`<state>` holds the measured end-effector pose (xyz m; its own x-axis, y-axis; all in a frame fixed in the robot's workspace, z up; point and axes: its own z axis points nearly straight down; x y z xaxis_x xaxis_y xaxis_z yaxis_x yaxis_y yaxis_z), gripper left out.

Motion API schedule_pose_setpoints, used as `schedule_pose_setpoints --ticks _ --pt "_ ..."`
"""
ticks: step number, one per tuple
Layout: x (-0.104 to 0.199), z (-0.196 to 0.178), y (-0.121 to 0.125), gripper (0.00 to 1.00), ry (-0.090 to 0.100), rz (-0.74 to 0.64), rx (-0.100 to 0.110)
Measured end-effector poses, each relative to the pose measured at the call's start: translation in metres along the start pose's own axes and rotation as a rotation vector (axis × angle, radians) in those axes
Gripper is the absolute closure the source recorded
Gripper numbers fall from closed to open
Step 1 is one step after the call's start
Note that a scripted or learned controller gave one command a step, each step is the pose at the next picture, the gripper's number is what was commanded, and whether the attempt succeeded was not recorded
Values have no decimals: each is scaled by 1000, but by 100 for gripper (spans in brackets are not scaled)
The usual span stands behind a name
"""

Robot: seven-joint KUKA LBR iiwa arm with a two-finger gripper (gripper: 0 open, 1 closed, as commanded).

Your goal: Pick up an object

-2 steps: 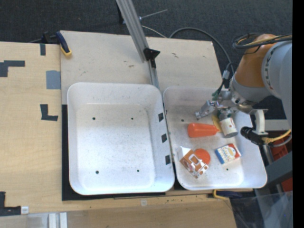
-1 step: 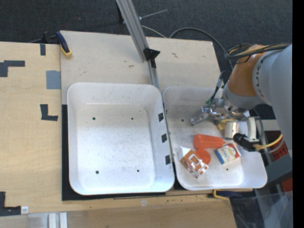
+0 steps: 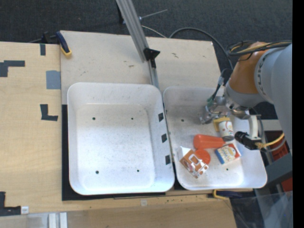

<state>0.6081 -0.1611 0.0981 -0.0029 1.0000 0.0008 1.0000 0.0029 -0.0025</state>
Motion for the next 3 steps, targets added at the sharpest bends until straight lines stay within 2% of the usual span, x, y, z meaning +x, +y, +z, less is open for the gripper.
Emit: schedule_pose_setpoints --ticks 2,3 --pt "-6 -126 4 100 -3 2 -7" --pt "-6 -142 4 100 -1 2 -4"
